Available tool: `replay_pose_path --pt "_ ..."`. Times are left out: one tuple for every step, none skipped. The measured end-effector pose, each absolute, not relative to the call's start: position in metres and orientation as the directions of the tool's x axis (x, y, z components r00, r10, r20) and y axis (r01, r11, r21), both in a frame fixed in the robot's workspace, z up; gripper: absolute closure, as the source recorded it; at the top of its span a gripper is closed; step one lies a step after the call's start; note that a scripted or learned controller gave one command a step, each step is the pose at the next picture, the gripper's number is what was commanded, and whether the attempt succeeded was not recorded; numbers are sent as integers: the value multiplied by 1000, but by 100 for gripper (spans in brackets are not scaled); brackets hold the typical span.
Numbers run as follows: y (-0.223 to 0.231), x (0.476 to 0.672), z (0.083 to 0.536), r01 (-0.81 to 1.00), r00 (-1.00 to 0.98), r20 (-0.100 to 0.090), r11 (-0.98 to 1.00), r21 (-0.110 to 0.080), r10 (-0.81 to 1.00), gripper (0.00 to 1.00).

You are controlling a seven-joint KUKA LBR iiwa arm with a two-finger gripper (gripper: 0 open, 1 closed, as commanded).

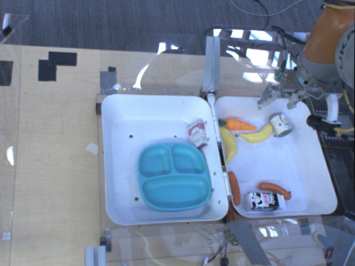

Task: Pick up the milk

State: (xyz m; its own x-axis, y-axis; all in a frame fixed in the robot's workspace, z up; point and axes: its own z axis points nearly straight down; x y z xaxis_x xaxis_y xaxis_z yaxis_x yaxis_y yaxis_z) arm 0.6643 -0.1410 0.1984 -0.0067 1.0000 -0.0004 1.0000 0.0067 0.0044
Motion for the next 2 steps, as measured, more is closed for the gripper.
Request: replay_pose_path --pt "-160 576 175 970 -242 -2 242 5 970 0" --pt "-177 512 141 759 -651 -5 651 4 759 0"
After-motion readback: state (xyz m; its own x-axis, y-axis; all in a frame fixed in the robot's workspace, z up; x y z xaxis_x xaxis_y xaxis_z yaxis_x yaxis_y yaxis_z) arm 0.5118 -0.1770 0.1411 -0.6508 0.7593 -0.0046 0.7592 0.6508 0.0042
